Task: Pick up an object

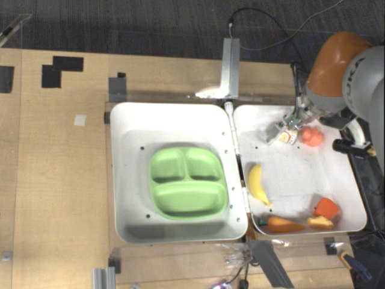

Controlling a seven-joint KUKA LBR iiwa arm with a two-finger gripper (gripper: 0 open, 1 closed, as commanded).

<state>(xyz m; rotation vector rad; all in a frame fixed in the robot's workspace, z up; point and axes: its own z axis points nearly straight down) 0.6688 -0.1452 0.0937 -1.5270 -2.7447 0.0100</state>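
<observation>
My gripper [295, 121] reaches into the far side of the right bin [343, 176], below the orange band on the arm. Just under and left of its tip lies a small white and orange packet [283, 136]; whether they touch cannot be told. A pink rounded object [311, 137] lies right beside the tip. A yellow banana [258, 184] lies near the bin's left wall. Along the near wall are an orange carrot [286, 224], a pale yellow piece [320, 223] and an orange block [326, 208].
The left bin [126, 161] holds a green divided tray [187, 180]. A metal post [231, 68] stands behind the wall between the bins. A black cable [271, 23] runs across the dark floor at the back.
</observation>
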